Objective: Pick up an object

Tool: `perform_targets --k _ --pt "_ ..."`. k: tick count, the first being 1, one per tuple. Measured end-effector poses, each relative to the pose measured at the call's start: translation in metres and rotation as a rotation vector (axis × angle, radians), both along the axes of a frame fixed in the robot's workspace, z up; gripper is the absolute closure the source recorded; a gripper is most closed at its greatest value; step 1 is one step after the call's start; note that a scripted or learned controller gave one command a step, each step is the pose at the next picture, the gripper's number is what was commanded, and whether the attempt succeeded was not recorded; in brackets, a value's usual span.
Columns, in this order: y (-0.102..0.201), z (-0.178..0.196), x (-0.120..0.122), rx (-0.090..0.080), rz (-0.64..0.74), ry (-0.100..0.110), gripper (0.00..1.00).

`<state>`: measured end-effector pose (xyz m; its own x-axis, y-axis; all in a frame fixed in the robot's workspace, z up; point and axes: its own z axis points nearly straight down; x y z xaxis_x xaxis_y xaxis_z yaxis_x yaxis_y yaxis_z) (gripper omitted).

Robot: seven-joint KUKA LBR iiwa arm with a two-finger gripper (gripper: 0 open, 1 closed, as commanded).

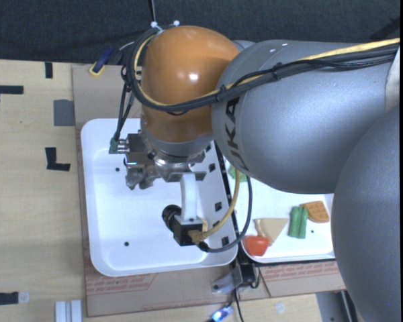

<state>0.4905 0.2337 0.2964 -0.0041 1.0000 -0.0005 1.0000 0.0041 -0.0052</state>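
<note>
Objects you could pick lie in the right bin (302,253): a red piece (256,245) at its near rim, a pale wedge (273,227) just beside that, then a green block (297,221) and an orange piece (316,211) close together toward the view's right. Your hand (141,173) is well apart from all of them, hanging over the left bin (97,200) near its far side. You see it from above and behind the wrist, so you cannot tell whether it is open or closed, and nothing shows in its grip. The arm (289,113) hides much of both bins, so there may be more under it than you can count. Judged from this, the pick is not yet done and no object looks lifted off a bin floor. What is left is nearly everything: bring the hand over one piece, come down, close on it and raise it clear.
</note>
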Motion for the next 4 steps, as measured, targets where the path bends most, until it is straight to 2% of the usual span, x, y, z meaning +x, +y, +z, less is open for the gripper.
perform_targets --k 1,2,3,4 --pt "-0.002 -0.139 -0.010 -0.007 -0.003 0.010 1.00" --pt "-0.134 -0.214 -0.007 0.001 -0.014 0.000 1.00" --pt "-0.204 -0.107 -0.006 -0.001 -0.010 -0.010 1.00" --pt "-0.240 0.014 -0.005 -0.001 -0.006 -0.017 1.00"
